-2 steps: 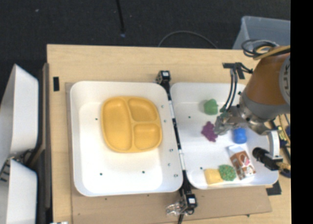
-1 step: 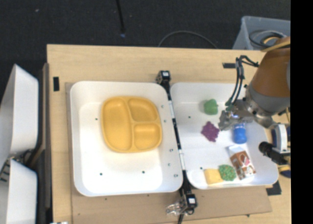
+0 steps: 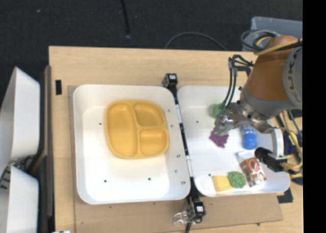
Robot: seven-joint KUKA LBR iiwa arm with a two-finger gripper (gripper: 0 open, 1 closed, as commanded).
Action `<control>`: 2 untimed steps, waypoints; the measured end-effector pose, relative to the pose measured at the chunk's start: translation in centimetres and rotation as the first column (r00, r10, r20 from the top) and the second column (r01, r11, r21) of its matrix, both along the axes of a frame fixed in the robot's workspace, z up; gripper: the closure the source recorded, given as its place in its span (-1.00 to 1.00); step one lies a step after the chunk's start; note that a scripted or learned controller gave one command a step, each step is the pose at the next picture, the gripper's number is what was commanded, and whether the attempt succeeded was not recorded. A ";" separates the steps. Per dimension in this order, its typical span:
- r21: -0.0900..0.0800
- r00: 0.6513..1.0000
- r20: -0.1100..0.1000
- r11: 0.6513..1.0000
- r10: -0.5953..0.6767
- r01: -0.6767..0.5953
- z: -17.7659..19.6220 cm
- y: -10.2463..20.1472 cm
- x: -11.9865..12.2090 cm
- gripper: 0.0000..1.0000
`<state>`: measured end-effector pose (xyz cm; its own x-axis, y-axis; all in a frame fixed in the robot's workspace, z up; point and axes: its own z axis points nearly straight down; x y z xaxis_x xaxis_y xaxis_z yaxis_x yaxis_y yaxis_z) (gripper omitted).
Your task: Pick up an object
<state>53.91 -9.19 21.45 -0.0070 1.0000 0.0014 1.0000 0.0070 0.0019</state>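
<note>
I am looking down at the counter point(image 3: 127, 64) with two white bins side by side. Closest to me, in the lower right of the frame, three things sit in a row along the near edge of the right bin point(image 3: 196, 99). There is a yellow block point(image 3: 221, 183), a bumpy green ball point(image 3: 236, 178) touching it, and just right of that a brown and red packet point(image 3: 253, 171).

A bit further back in the same bin a small blue thing point(image 3: 249, 139) stands by itself. To its left lies a purple thing point(image 3: 219, 138), near the middle of the bin.

The end effector point(image 3: 224, 122) hangs right over the purple thing's far side, very close to it. I cannot tell if it is wide or narrow from here, and I cannot see anything held in it. Just behind it, a little to the left, a light green thing point(image 3: 218, 109) peeks out.

The left bin point(image 3: 91, 176) holds a yellow plate point(image 3: 136, 127) with three sections. It sits flat, a bit toward the far side of the bin.

Furthest back, at the right of the frame, the big arm point(image 3: 270, 82) with its orange band leans in over the right bin.
</note>
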 end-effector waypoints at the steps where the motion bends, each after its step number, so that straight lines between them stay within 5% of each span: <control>1: 0.001 1.000 -0.002 1.000 0.001 -0.001 -0.1 5.1 0.3 1.00; 2: 0.000 1.000 0.000 1.000 0.000 0.000 0.8 9.3 1.8 1.00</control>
